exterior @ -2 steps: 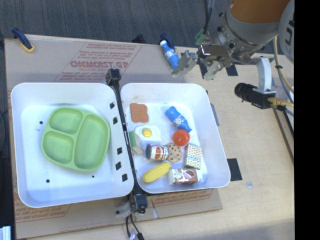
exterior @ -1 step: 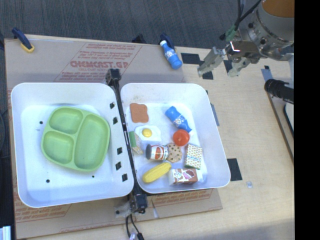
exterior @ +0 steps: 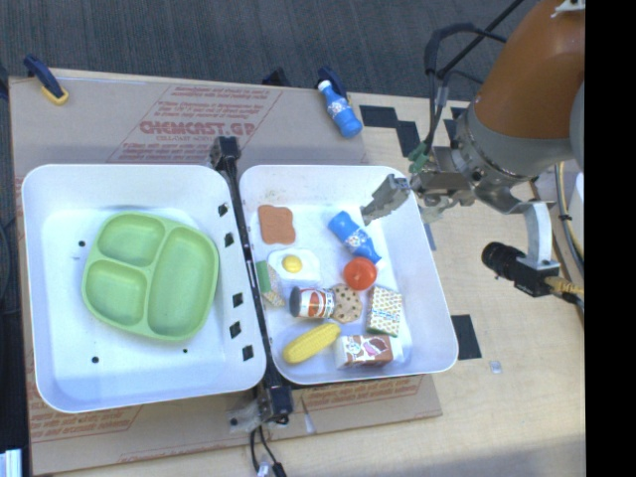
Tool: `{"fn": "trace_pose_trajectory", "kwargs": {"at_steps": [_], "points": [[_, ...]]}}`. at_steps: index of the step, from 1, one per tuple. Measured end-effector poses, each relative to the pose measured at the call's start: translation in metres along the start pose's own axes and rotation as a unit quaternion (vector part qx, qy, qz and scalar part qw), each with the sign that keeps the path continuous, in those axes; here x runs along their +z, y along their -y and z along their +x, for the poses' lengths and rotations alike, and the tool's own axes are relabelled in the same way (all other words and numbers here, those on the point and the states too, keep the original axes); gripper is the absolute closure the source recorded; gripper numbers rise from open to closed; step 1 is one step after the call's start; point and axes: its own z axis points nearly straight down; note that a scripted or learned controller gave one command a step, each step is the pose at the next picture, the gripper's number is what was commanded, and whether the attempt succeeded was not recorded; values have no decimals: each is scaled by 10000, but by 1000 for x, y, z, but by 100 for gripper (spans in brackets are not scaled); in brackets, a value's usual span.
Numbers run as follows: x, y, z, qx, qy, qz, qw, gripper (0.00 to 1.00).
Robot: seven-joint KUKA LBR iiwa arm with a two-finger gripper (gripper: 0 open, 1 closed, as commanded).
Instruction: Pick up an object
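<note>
Reaching in from the right of the frame, the grey arm (exterior: pixel 517 117) with its orange band carries the gripper (exterior: pixel 383 202) over the upper right part of the right bin (exterior: pixel 437 296). The fingers are small and dark against the white wall, so whether they stand apart or together cannot be told; nothing can be seen between them.

Just below and left of the gripper lies a blue can (exterior: pixel 354 235) on its side, close to the fingertips but seemingly not touching them. Under it sits a red tomato (exterior: pixel 360 272). Toward the bin's upper left is a brown slab (exterior: pixel 276 224), and below that a fried egg (exterior: pixel 291 262). In the middle lie a small jar (exterior: pixel 313 302) and a cookie (exterior: pixel 345 303), with a patterned packet (exterior: pixel 385 311) at their right. Along the lower edge are a yellow corn cob (exterior: pixel 311 342) and a small carton (exterior: pixel 365 350).

The left bin (exterior: pixel 40 266) holds a green divided tray (exterior: pixel 151 276). A blue bottle (exterior: pixel 340 108) lies on the cardboard sheet (exterior: pixel 199 117) above the bins.
</note>
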Motion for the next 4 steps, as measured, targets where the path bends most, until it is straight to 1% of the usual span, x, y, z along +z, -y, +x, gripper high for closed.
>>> {"fn": "trace_pose_trajectory", "kwargs": {"at_steps": [1, 2, 3, 4], "points": [[196, -44, 14, -7, -1, 19, 10000, 0], [253, -24, -6, -10, 0, 10, 10000, 0], [243, -25, -6, -28, 4, 16, 10000, 100], [243, -25, -6, -30, 6, 14, 10000, 0]]}}
